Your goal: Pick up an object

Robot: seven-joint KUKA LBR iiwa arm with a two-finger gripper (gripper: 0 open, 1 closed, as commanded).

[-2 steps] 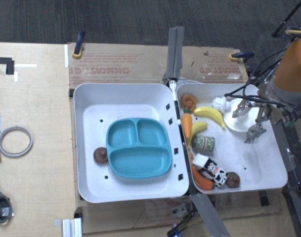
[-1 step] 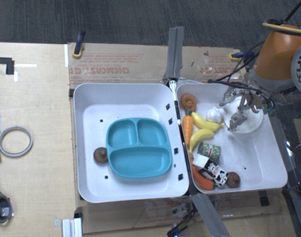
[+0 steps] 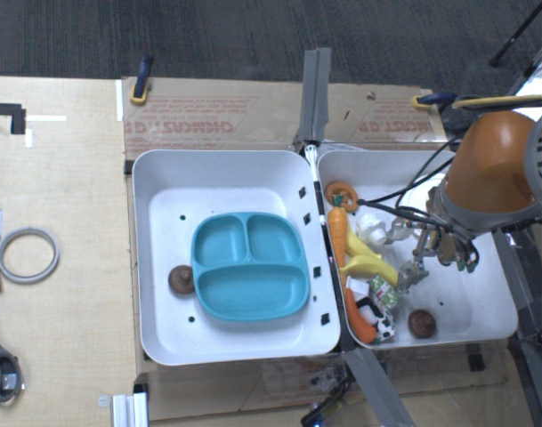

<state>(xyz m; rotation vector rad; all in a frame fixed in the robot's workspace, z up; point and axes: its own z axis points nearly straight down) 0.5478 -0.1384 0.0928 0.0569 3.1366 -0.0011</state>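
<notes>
Gripper point(image 3: 413, 269) hovers low in the right bin point(image 3: 484, 323), beside the banana point(image 3: 370, 268) along its left wall; finger opening probably indeterminate, so grasp unconfirmed.

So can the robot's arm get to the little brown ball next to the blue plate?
Probably yes. The brown ball sits in the open beside the blue plate with nothing on top of it. The arm is over the other bin, so it would have to cross the divider.

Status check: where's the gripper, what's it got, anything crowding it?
Gripper low in right bin, beside banana. Nothing seen held. Carrot, brown ball close by.
</notes>
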